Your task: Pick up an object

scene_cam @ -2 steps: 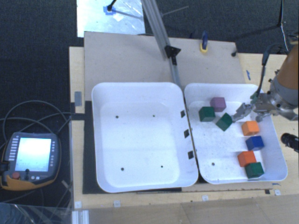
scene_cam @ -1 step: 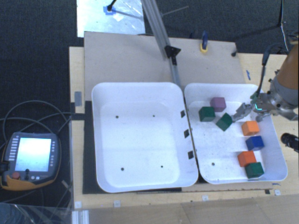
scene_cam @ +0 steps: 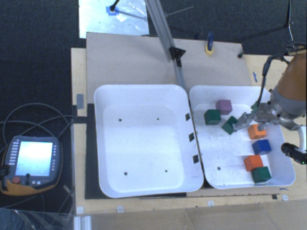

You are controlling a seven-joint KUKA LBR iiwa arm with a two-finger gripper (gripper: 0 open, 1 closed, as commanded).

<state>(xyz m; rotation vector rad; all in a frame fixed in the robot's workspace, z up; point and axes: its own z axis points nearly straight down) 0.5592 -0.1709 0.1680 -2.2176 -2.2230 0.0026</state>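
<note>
I've got the arm coming in from 3 o'clock, wrist low over the right bin. All the blocks sit in that bin; the left bin has none, so this is the only place worth reaching.

The pincer points toward 9 o'clock. It sits just beside a green block, which lies tilted, corner toward it. Metal looks to be touching or nearly touching the block's 3 o'clock side, but I can't tell how far the pincer is spread, or whether it has anything. I won't call it a grasp.

An orange block is just beside the pincer at 5 o'clock, partly under the wrist. My guess is that crowding is why the approach is so low and sideways: w/ the wrist leaning in from the bin's edge, there's little room to come straight down.

Other candidates:
- Second green block and purple block, close together at about 10 o'clock from the pincer, well clear of the walls.
- Blue block toward 5 o'clock.
- Another orange touching a dark green one, near the bin's 5 o'clock corner, awkward against the wall.

Judgement: tilted green is the target. Risk is the tilt; it may skid toward 9 o'clock instead of seating.

The surface beyond the bins carries a pole and a clamp.
</note>
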